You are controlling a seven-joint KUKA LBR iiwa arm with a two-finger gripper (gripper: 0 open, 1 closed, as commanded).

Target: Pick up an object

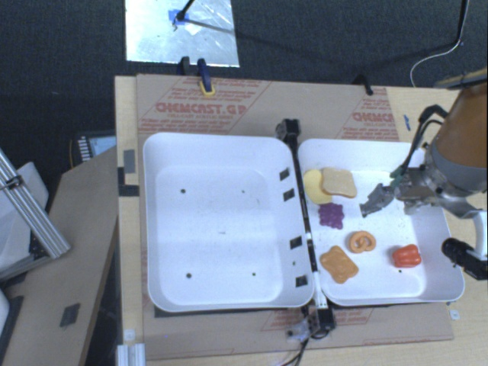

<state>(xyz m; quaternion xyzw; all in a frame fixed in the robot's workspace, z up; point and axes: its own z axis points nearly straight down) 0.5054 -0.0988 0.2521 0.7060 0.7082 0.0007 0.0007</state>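
The right bin (431,279) holds several small toy foods. A yellow round piece (313,186) lies against a tan bread slice (339,181) near the bin's far left. Below them are a purple piece (331,215), an orange pretzel (361,242), a tan biscuit (338,264) and a red pepper (406,255). My gripper (377,200) hangs over the middle of this bin, pointing left, to the right of the purple piece and above the pretzel. Nothing is seen in its grasp.
The left bin (221,227) stands beside the right one, with a black-clipped divider (299,197) between them. Both sit on a cardboard sheet (252,101). A shiny metal plate (180,21) lies beyond the bench. The arm's orange band (467,132) is at the right.
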